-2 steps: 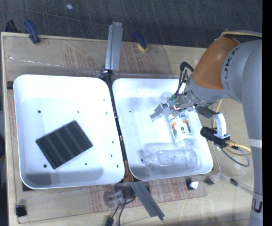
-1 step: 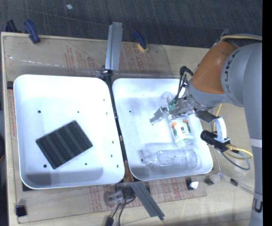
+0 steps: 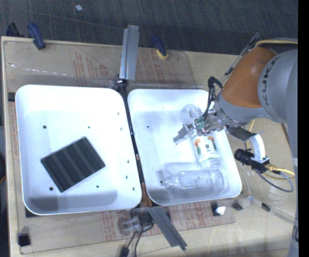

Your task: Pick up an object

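The worktop (image 3: 63, 58) is carrying two white bins; the left bin (image 3: 31, 106) is holding a dark ribbed pad (image 3: 73, 163). The arm (image 3: 261, 84) is reaching into the right bin (image 3: 149, 111), its end effector (image 3: 197, 126) hanging right above the labelled bottle (image 3: 206, 149), beside a clear bottle (image 3: 194, 180). Whether it's wide or narrow, I cannot tell. The risk I'm seeing: that round bottle rolling aside or slipping out under the squeeze.
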